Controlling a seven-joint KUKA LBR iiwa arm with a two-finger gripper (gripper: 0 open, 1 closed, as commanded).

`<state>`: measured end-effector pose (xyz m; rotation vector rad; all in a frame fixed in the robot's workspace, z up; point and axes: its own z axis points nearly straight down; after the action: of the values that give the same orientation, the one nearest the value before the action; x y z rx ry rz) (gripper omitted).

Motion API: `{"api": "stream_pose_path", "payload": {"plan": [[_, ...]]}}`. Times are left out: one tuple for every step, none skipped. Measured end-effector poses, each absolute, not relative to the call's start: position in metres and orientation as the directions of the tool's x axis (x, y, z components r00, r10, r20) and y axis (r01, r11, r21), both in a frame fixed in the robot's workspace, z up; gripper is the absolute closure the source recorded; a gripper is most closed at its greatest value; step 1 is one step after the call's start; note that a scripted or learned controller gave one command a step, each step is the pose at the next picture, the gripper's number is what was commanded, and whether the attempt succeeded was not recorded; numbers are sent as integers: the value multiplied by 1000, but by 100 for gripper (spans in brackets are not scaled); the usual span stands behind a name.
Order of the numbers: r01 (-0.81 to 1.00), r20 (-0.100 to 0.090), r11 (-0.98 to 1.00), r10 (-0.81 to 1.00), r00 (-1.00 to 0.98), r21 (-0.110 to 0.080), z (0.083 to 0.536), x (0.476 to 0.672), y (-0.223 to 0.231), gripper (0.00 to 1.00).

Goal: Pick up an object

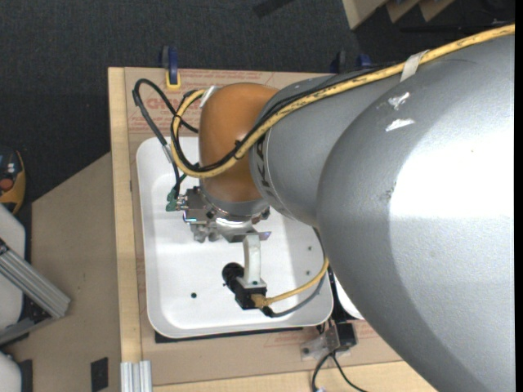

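Looming over the white bin (163, 300), the arm (392, 186) hides its gripper; grip state unclear.

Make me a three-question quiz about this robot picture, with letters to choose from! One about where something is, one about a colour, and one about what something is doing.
1. Where is the tool?
A. Over the left white bin
B. Over the dark floor
C. Beside the blue clamp

2. What colour is the band above the wrist?
A. Green
B. Orange
C. Purple

3. How does the yellow cable near the bin's front edge lie?
A. Straight and tight
B. Cut in two pieces
C. Bent in a loose curve

Answers:
1. A, because the tool hangs above the left white bin, with white bin floor all round it.
2. B, because the rounded band just above the tool is plainly orange.
3. C, because the yellow cable sweeps round in a curve from the black plug up towards the grey arm.
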<state>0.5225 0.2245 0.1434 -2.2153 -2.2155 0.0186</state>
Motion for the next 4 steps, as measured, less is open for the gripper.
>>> {"api": "stream_pose_path", "payload": {"plan": [[1000,-1,-1,1000,1,-8,150,476,224,100],[1000,3,-3,1000,3,8,247,481,200,100],[1000,1,2,1000,-2,3,257,493,226,100],[1000,2,1,1000,-1,8,316,521,219,100]]}}
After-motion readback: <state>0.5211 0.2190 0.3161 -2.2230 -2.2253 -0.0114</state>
